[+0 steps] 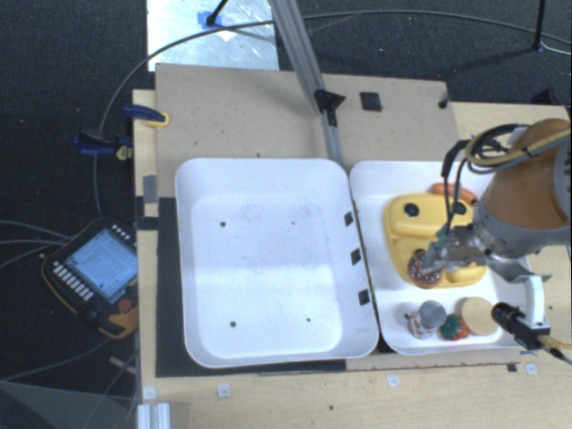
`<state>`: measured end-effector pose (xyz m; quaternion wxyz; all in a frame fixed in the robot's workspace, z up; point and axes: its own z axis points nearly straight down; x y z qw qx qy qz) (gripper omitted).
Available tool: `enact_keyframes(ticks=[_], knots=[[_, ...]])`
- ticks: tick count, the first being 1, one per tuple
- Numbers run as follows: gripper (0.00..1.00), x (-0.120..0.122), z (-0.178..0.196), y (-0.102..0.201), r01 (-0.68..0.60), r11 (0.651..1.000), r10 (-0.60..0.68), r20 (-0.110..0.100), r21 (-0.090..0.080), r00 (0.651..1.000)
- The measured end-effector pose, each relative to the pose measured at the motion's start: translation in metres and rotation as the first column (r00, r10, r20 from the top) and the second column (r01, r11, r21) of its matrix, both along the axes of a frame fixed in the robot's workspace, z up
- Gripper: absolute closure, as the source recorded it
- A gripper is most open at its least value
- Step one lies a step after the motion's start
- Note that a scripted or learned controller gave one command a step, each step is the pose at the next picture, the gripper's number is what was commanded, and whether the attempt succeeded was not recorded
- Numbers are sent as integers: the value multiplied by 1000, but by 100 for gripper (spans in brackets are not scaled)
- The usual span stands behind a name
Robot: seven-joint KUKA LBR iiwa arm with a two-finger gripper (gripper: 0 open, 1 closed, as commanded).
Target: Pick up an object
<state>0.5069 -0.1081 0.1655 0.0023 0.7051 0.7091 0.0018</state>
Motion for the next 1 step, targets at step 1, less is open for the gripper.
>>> enact_keyframes(ticks=[1], knots=[[100,-4,55,-9,2,1000,-2,2,-1,1000]])
